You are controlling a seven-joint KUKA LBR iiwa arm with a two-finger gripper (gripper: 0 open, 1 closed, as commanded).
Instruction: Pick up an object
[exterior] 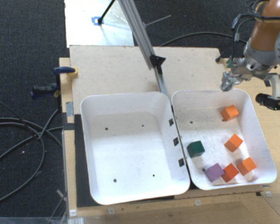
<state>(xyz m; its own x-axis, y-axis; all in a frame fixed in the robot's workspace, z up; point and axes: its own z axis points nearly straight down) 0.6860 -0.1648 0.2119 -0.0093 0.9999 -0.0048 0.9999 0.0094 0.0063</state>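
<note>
Dark carpet with black cables surrounds a pale wooden desk (129,70) seen from above at a slant. Two shallow white bins sit side by side on it. At centre left of the frame is the left bin (92,134), its floor bare white with a few small dark holes. Touching it at centre right is the right bin (257,123), which contains six small blocks.

An orange block (230,113) lies in that bin's upper right part, alone. A second orange block (233,142) lies below it. A dark green block (195,149) sits near the bin's left wall, apart from the others. Along the lower edge, a purple block (214,172) touches a red-orange block (229,172), and just to the right of that pair lies another orange block (246,165).

At the upper right of the frame, the grey and orange arm (265,29) reaches in. Its end effector (227,84) hangs over the right bin's upper rim, above the blocks and apart from them, with nothing held. Whether its fingers stand wide or narrow cannot be told.

A slanted metal bar (139,33) crosses the top centre, and blue clamps (60,70) grip the desk's left edge.
</note>
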